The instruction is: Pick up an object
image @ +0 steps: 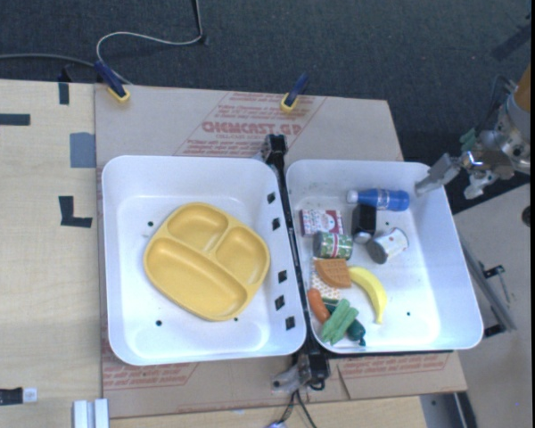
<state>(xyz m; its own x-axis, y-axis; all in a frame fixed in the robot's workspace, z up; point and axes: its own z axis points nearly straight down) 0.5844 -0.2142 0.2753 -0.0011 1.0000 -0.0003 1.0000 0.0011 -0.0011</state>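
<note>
Bins: two. Left bin (125,266) holds one yellow plate (207,259); right bin (446,283) one banana (372,291), one bottle (381,199), perhaps six more. Gripper (468,172) outside, grip unclear.

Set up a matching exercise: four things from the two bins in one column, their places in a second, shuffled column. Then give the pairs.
Things
1. yellow plastic divided plate
2. yellow toy banana
3. blue and white bottle lying on its side
4. orange toy carrot

Places
A. right bin, far end
B. left bin, middle
C. right bin, near end by the divider
D. right bin, middle, right of the carrot

Pairs: 1-B, 2-D, 3-A, 4-C
</note>
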